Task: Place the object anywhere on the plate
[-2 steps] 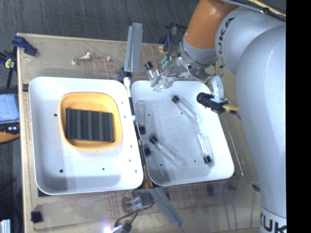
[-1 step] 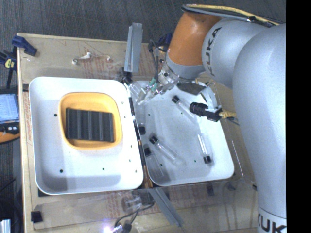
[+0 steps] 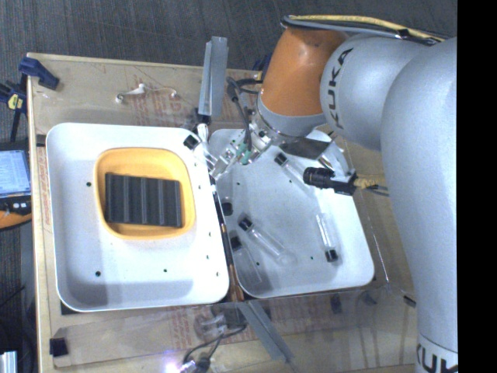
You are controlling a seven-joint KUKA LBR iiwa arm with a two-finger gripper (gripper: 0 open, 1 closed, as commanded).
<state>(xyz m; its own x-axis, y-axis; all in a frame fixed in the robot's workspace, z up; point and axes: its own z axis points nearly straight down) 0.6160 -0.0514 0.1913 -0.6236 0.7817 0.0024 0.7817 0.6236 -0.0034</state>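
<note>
Tube [image 3: 268, 242], clear, black-capped, in right bin [image 3: 353, 266]; jaws' state cannot be told; grip midway, then carry toward nine o'clock, onto yellow plate [image 3: 141, 162].

A wooden bench [image 3: 116, 84] bears two white bins [image 3: 70, 278] side by side.

The arm [image 3: 373, 76] bears "KUKA" in dark letters beside its orange band; the same letters seem to recur, cut off, at its lower edge.
</note>
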